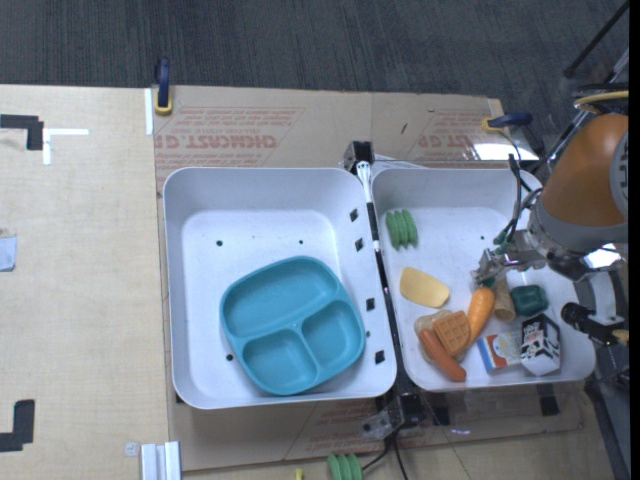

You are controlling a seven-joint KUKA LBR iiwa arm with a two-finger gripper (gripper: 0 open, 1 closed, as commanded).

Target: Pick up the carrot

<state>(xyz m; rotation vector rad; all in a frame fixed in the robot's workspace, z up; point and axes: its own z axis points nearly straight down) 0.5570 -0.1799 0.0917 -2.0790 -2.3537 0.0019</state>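
Two white bins [180, 298], one carrot [480, 311]

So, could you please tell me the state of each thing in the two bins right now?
Carrot: lying in the right bin, tip at the pincer, not lifted.
Blue tray: flat in the left bin, compartments bare.
Waffle: resting on the sausage.
Milk carton: lying at the bin's right corner.
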